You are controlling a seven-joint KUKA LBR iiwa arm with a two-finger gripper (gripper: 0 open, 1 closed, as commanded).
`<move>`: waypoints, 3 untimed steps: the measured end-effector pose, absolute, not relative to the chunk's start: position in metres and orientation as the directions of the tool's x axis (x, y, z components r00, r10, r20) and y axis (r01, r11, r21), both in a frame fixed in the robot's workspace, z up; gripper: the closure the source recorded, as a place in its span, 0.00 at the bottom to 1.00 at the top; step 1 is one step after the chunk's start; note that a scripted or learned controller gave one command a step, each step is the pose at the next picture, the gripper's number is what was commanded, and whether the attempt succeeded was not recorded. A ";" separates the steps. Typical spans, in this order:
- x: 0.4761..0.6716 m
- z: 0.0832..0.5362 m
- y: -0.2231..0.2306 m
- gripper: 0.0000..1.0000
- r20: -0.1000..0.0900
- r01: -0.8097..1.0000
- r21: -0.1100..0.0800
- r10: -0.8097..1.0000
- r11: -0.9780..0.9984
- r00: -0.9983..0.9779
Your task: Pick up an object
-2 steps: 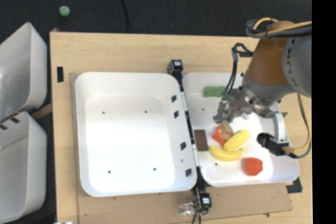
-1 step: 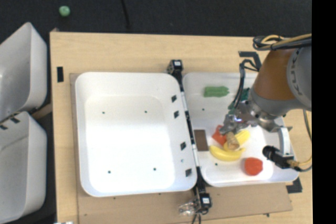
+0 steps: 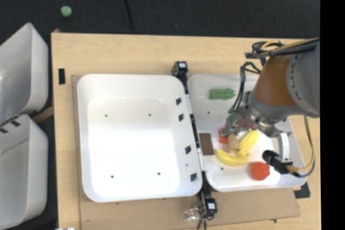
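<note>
Camera view from above gives me the pale wooden worktop (image 3: 129,51) with two shallow white plastic bins side by side. The left white bin (image 3: 135,140) has only its bare floor on show. The right white bin (image 3: 215,180) holds all the objects I can see, and the grey arm with the orange band (image 3: 280,86) reaches over it from the right.

The tool (image 3: 235,127) sits low over the middle of the right bin, among the clutter. Whether its tips are spread or pressed together I cannot tell; the wrist and cables cover them, and I see nothing clearly pinched.

Just under the tool lie two yellow plastic bananas: the lower banana (image 3: 232,158) curves along the bin floor, and the upper banana (image 3: 249,141) leans across it, touching it. A small tan object (image 3: 233,143) lies against the bananas right below the tool, and a small red piece (image 3: 223,136) shows just left of that. I cannot make out what either one is.

A green oblong object (image 3: 222,94) rests near the bin's far wall, well apart from the tool. A red rounded object (image 3: 260,170) sits near the bin's near edge, to the right of the lower banana. A brown rectangular patch (image 3: 206,144) lies at the bin's left wall.
</note>
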State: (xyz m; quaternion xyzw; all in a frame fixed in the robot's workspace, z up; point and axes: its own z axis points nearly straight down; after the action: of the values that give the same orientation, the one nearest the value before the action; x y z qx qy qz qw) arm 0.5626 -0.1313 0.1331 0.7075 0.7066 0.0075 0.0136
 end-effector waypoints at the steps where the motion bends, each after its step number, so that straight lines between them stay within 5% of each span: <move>1: 0.563 0.128 -0.124 1.00 -0.006 1.000 0.031 1.000 0.001 0.000; 3: 0.542 0.124 -0.120 1.00 -0.007 1.000 0.028 1.000 0.003 -0.003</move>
State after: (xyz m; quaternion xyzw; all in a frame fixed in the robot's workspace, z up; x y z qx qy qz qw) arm 0.5425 -0.1205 0.1239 0.7060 0.7081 0.0076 0.0123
